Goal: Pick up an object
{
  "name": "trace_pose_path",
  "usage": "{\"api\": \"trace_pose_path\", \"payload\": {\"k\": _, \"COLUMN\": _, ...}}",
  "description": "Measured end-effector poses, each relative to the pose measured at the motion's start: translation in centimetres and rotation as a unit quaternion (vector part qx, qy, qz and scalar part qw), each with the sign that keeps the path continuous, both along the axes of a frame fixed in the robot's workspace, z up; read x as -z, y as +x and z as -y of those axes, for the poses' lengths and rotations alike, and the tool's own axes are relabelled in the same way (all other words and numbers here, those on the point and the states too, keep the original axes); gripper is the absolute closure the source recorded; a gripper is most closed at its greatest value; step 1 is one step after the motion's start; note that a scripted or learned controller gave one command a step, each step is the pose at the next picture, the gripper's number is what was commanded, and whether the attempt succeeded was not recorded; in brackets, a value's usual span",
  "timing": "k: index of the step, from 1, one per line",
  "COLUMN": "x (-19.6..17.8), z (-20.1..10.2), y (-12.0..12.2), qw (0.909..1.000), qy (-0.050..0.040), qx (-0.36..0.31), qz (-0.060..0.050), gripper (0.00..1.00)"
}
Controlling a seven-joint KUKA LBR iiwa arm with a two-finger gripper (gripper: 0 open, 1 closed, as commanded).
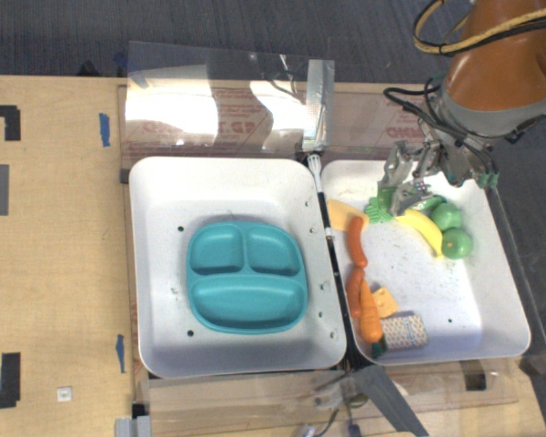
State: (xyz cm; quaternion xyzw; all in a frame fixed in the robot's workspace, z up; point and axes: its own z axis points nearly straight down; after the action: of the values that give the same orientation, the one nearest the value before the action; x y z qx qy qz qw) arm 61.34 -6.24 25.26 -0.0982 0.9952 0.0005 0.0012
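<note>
Directly beneath the end effector (pixel 402 182), in the far part of the right bin (pixel 491 321), lies a small green leafy toy (pixel 379 209), just under the metal fingertips; whether the fingers touch it or close on it cannot be told, since the fingers and the wiring around them blur together from this slanted look down. Just beside that toy, on the side toward the arm, a yellow banana (pixel 426 228) lies at a slant, and touching its outer edge sit two green round fruits (pixel 451 230), one behind the other. On the other side of the end effector, toward the wall that divides the bins, a pale yellow piece (pixel 343 212) rests on the bin floor, with an orange-red chilli-like toy (pixel 357 241) just below it. Nearer the camera from there, an orange carrot (pixel 367 308) runs along the dividing wall, a small orange block (pixel 385 299) touches its side, and a speckled grey cylinder (pixel 404 330) lies on its side just beyond.

Well apart from the end effector, the left bin (pixel 159 189) holds a teal divided plate (pixel 247 275) with three compartments. Both bins stand on the desk (pixel 50 244), which is covered in brown board.
</note>
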Motion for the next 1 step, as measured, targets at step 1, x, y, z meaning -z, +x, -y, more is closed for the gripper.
{"api": "trace_pose_path", "payload": {"k": 1, "x": -2.6, "z": -7.71, "y": 4.34, "qw": 0.9999, "qy": 0.0012, "qx": -0.011, "qz": 0.003, "gripper": 1.0}}
